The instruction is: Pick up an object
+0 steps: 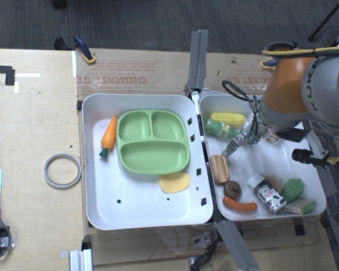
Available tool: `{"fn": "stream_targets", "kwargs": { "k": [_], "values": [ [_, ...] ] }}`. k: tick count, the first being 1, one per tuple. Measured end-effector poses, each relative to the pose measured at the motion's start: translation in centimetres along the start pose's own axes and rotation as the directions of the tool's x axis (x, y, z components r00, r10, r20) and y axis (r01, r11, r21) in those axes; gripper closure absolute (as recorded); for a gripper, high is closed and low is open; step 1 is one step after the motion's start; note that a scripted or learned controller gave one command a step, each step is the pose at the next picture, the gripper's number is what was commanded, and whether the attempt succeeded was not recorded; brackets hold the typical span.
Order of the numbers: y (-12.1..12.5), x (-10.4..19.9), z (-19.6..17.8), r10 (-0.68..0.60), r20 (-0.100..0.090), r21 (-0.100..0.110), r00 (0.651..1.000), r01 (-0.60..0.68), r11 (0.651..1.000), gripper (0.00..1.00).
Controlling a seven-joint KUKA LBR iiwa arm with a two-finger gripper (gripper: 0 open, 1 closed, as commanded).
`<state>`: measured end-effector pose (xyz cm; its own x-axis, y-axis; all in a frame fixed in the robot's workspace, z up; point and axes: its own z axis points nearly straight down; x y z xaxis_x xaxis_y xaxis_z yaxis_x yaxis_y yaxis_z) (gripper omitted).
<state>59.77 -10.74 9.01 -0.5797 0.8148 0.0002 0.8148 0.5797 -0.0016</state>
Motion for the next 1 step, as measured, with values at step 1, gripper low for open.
{"fn": "stream_targets", "kwargs": {
  "k": [1],
  "values": [
    [3.57,-1.50,0.00,0.099,0.000,0.000,0.995,-0.099,0.995,0.00]
  ]
}}
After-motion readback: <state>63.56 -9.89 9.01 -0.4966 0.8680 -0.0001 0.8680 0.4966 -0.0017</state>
